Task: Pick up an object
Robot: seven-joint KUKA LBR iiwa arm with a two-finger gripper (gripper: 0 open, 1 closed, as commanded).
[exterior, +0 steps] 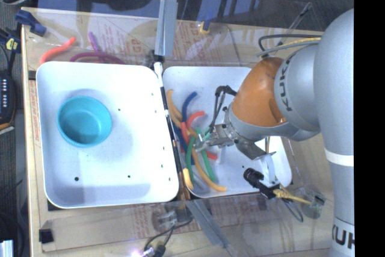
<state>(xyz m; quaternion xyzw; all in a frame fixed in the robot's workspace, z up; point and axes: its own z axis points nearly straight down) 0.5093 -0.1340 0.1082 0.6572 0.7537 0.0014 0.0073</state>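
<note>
A heap of long thin flexible pieces (194, 141) in yellow, blue, red, orange and green lies along the left side of the right bin (204, 78). My gripper (207, 140) is down in that bin, right at the heap's right edge, over the green and red strands. The grey arm with its orange band (255, 96) reaches in from the right and covers the middle of the bin. A blue bowl (85, 121) stands upright in the left bin (135, 156).
A black cable fitting (258, 180) hangs under the wrist near the right bin's front corner. Pink and orange loose strands (90, 57) lie on the bench behind the left bin. A metal divider post (165, 24) stands between the bins at the back.
</note>
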